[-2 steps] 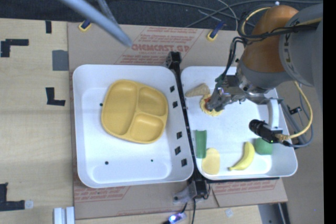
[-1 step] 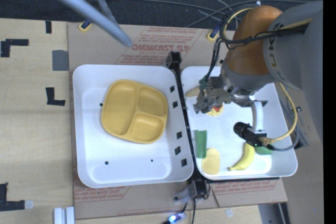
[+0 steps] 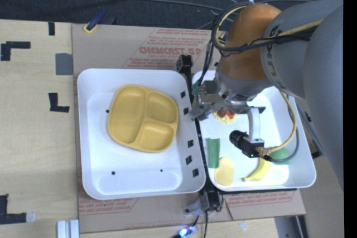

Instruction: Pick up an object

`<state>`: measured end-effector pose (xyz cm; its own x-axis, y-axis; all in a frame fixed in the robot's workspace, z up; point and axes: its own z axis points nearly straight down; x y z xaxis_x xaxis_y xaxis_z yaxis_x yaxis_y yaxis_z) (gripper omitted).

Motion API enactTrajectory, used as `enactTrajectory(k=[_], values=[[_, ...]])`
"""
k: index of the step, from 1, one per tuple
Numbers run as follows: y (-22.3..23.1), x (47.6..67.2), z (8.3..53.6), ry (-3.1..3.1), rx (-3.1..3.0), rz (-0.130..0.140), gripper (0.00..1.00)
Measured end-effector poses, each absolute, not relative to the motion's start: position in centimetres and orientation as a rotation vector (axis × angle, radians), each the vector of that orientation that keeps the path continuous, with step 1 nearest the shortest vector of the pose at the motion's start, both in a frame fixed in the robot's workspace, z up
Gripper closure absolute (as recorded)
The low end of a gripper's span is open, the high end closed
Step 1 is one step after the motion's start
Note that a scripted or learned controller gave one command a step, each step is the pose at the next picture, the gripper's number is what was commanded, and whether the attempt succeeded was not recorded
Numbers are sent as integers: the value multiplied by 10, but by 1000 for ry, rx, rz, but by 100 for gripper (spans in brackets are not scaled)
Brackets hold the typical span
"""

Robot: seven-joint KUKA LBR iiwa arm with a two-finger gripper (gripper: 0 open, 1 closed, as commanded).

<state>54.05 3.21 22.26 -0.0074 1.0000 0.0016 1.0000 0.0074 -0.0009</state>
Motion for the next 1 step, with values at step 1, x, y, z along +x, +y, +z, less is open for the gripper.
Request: enactTrajectory(k=[1], values=[[85,536,212,-2226,-2212,4,100]])
